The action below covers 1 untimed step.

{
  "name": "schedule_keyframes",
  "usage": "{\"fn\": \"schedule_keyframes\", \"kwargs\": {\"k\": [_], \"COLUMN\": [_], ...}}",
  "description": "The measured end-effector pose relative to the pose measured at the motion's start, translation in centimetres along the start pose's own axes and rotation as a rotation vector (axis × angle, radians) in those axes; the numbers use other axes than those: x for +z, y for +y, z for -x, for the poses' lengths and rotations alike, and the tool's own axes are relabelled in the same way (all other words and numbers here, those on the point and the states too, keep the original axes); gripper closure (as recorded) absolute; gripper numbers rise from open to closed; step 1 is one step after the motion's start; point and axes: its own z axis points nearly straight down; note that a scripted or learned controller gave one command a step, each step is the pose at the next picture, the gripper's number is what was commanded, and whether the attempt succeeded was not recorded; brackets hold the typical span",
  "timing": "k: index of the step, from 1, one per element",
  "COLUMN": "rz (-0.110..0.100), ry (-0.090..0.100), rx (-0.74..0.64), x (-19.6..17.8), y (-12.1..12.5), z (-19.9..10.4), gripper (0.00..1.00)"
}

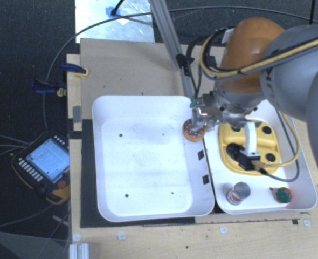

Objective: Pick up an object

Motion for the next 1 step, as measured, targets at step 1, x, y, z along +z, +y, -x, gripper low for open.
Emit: {"fn": "schedule_keyframes", "kwargs": {"k": [1], "rz": [0.000], "ry": [0.000], "rx": [0.000], "x": [0.90], "y": [-1.97], "z": [-5.62], "gripper": [1.00]}}
